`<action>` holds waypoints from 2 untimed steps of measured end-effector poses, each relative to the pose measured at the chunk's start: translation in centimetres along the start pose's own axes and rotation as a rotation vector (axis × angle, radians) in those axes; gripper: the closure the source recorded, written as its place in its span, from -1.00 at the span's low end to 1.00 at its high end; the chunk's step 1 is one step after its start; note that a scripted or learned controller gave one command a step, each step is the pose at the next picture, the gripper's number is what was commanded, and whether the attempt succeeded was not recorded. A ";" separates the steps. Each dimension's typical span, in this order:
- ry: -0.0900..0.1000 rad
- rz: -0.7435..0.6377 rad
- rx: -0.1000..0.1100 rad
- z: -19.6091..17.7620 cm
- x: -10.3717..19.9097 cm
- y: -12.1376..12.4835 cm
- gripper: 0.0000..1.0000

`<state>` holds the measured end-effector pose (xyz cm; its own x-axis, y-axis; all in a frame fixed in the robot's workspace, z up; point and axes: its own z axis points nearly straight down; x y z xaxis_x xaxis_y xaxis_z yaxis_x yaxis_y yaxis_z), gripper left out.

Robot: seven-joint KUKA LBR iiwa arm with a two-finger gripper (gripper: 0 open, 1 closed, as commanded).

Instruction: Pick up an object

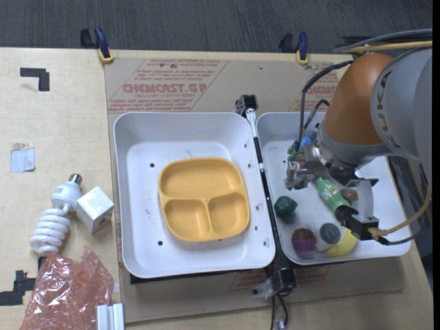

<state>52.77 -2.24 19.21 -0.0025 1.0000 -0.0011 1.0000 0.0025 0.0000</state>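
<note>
My gripper (298,179) hangs low in the right bin (275,133), near its left-middle part. Just to its right lies a green bottle-like object (331,193), slanting toward the front. A dark green ball (285,207) rests a little in front of the gripper. Nearer the bin's front edge sit a purple round object (303,239), a grey round cap (329,234) and a yellow object (344,245). A small brown piece (350,195) lies beside the green object. The arm's orange band and grey body cover the bin's right half.
The left bin (134,205) holds a yellow divided plate (204,199). Outside the bins, on the bench at left, lie a spiral light bulb (55,218), a white cube (95,209) and crinkled pink plastic (65,291). Cables trail from the arm over the right bin.
</note>
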 end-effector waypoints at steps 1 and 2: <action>0.000 0.000 0.000 0.0 0.0 0.0 -1.00; 0.001 0.003 0.001 10.0 -8.0 -0.9 -1.00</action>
<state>51.87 -10.24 9.22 0.0000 1.0000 -0.0006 1.0000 0.0000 -0.0006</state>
